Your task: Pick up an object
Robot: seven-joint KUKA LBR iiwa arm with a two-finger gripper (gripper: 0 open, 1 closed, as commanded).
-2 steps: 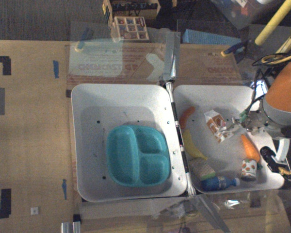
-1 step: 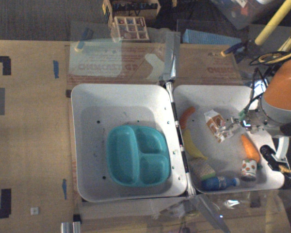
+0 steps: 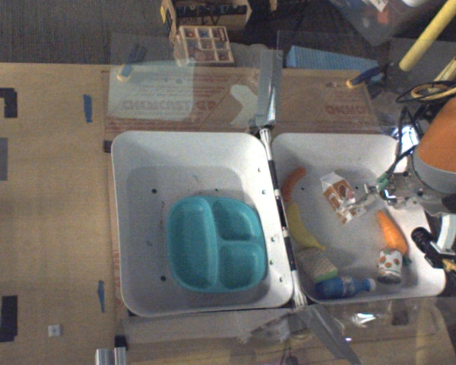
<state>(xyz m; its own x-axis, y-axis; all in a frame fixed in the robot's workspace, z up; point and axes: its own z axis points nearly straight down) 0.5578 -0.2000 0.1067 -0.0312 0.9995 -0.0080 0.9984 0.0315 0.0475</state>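
Observation:
The right bin (image 3: 365,147) holds several objects. A small white and brown carton (image 3: 340,196) lies near its middle. An orange carrot (image 3: 393,233) lies at the right, with a small printed cup (image 3: 390,265) just below it. A yellow banana (image 3: 304,233) and an orange sausage-shaped piece (image 3: 292,182) lie along the left wall. A blue-capped bottle (image 3: 343,286) and a greenish item (image 3: 318,263) rest at the front. My gripper (image 3: 385,189) hangs over the right side of this bin, just right of the carton and above the carrot.
The left bin (image 3: 137,166) holds a teal divided plate (image 3: 215,242). The arm's orange band (image 3: 443,139) and cables overhang the right bin's right wall. Boxes and clutter sit beyond the bench's far edge.

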